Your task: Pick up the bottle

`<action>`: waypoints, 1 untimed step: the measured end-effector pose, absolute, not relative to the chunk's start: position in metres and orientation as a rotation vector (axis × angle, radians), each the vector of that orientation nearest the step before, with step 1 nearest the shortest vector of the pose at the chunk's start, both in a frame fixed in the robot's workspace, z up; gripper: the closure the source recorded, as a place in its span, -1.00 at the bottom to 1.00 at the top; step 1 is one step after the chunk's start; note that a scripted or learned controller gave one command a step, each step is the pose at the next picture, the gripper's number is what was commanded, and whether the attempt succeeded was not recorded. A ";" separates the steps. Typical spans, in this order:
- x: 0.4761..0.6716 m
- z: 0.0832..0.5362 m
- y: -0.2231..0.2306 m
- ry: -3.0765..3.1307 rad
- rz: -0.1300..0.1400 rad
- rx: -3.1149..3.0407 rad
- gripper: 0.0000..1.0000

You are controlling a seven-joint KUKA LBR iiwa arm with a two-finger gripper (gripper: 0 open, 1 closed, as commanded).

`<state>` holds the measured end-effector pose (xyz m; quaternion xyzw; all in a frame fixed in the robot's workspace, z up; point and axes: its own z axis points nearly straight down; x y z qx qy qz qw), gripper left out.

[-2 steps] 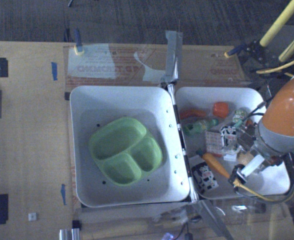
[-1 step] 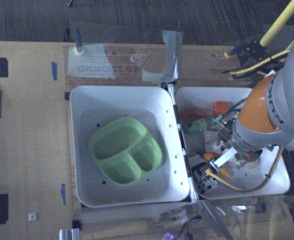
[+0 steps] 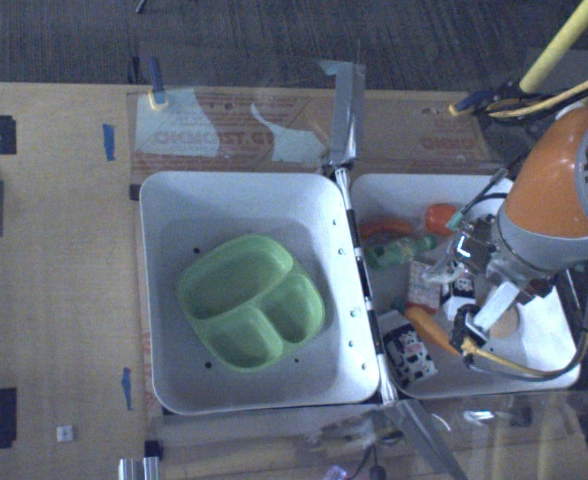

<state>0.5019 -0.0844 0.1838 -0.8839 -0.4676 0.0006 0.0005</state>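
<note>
- Looking down on the bench, I see the gripper (image 3: 457, 268) low over the middle of the right bin (image 3: 552, 328), on the grey arm (image 3: 564, 178) with its orange band, which reaches in from the right.
- From this view I cannot tell how wide the claw stands, or whether it has hold of anything; its tip is lost against the clutter beneath it.
- I find the bottle (image 3: 399, 252), green, lying on its side in the upper left part of the right bin, close to the wall between the two bins and just left of the gripper.
- I see a red-orange piece (image 3: 386, 228) just above the bottle and a rounder orange item (image 3: 442, 216) to that piece's right.
- Lower down I see an orange stick (image 3: 429, 328) and, beside it, a black-and-white packet (image 3: 410, 354) in the bin's lower left corner.
- I see a green divided plate (image 3: 252, 301) in the left bin (image 3: 174, 208), turned at a slant.
</note>
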 end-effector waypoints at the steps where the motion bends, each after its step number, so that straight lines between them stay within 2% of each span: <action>1: 0.544 0.212 -0.084 -1.400 0.002 -2.811 -1.00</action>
